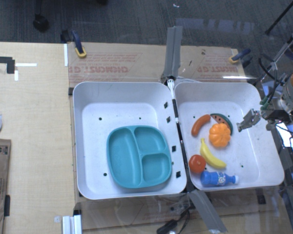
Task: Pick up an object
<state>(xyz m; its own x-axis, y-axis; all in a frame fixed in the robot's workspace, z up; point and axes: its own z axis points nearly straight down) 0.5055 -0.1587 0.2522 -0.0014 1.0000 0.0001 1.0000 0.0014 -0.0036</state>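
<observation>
Faintly, the cardboard (136, 65) beneath both bins reads "CHEMCMZT" upside down

I see two bins side by side on the bench, touching along their inner walls. In the left bin (83, 130) lies a divided tray (138, 156), toward the near side. In the right bin (244, 94) the toys are grouped in its left half. The sausage (200, 124) is farthest back, with the watermelon slice (223, 119) just to its right. The pumpkin (219, 135) sits in front of the slice, touching it. The banana (211, 155) lies in front of the pumpkin, the tomato (197, 164) to its left, and the bottle (219, 179) lies nearest to me. The gripper (248, 120) is over the right part of this bin, apart from the toys.
</observation>
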